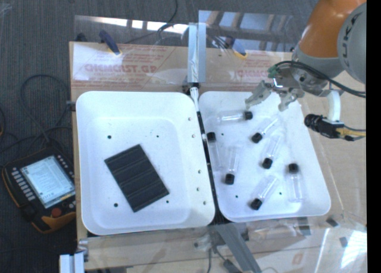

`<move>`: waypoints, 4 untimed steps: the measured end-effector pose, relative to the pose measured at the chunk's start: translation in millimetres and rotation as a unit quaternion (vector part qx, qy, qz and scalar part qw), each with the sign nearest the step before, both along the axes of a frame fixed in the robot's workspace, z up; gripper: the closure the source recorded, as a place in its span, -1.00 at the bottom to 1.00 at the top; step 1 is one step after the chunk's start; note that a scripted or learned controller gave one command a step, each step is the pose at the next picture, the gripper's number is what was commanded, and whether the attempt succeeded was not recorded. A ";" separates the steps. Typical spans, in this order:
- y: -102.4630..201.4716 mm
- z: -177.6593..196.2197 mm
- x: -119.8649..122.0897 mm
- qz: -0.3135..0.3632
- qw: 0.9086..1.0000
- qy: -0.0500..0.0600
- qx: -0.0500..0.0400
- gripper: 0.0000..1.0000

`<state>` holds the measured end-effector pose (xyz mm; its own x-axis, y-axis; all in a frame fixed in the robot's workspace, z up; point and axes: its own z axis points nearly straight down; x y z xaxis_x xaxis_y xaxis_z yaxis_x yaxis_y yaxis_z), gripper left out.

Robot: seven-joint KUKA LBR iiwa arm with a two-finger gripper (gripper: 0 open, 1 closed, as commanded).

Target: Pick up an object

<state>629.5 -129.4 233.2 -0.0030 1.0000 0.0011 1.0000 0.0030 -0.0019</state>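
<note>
Seven clear vials with black caps lie scattered across the right bin (321, 203), the landmark for this scene: one vial (233, 116) near the bin's far edge, its cap (247, 115) just below the gripper; a second (265, 130) slanting toward the bin's middle; a third (272, 151) just nearer the camera than that; a fourth (230, 164) toward the bin's left wall; a fifth (264, 191) close to the near rim; a sixth (294, 183) by the right side; and a lone seventh vial cap (211, 137) tucked against the left wall. The gripper (274, 94) hangs over the bin's far right corner with its two fingers (257, 95) spread wide and nothing between them, the grey arm and its orange band (324, 24) rising beyond the bin's right far corner. Left of the right bin, touching it along a shared rim, sits the left bin (89, 111), holding a dark ribbed slab (136, 177) laid at a slant. Behind both bins stands a cardboard panel (125, 66) with faded red lettering. Well to the left, on the dark floor, rests a handheld control pendant (41, 189) with its cable (36, 102) looping behind it.
</note>
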 end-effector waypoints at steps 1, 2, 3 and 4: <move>-60.3 -120.3 5.0 0.038 0.999 -0.001 -0.002 -1.00; -63.3 -143.3 -22.0 0.049 0.999 -0.007 -0.002 -1.00; -63.9 -142.3 -88.7 0.071 0.997 -0.007 -0.003 -1.00; -6.5 -142.2 -110.6 0.074 0.997 -0.008 -0.004 -1.00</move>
